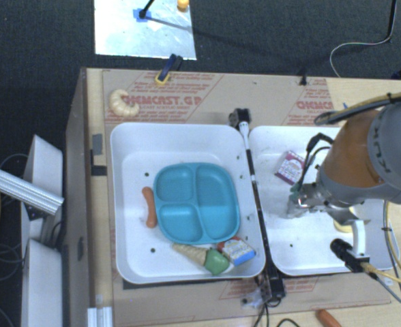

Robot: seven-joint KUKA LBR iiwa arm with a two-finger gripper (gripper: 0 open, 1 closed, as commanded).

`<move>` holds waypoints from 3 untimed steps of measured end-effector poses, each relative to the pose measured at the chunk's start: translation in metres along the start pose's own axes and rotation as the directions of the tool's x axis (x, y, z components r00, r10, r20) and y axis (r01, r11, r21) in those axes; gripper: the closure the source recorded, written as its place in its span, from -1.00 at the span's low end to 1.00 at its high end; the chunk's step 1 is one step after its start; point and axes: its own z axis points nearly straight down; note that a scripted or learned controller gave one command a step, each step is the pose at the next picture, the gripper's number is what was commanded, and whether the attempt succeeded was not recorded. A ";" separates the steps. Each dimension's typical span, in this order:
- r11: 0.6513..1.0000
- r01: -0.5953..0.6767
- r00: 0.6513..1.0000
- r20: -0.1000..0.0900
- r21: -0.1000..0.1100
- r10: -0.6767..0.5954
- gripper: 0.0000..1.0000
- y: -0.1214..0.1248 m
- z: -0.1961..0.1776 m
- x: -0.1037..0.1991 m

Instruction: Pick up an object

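I have 1 target, the pink packet point(290, 167), flat in the right bin point(292, 251) near its far-left corner; my gripper point(299, 203) sits low mid-bin, opening and load I cannot tell; I'd centre over the packet before closing.

Probably a robotics lab: cabled bench point(207, 101), white bins point(134, 157).

I count in the left bin point(129, 142): blue divided plate point(196, 203), flat, central; orange sausage point(149, 207) just beside its left rim; pale cone point(190, 252), green lump point(215, 262) and small blue-and-white box point(240, 251) along its near edge. Right bin point(275, 138): pink packet point(290, 167), flat, near my gripper point(297, 199).
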 end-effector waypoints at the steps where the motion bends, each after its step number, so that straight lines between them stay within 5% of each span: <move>1: 1.000 -0.003 1.000 0.003 -0.002 0.003 1.00 0.026 -0.013 -0.041; 2: 1.000 -0.002 1.000 0.004 -0.003 0.002 1.00 0.057 -0.064 -0.097; 3: 1.000 0.000 1.000 0.002 -0.005 0.000 1.00 0.059 -0.145 -0.047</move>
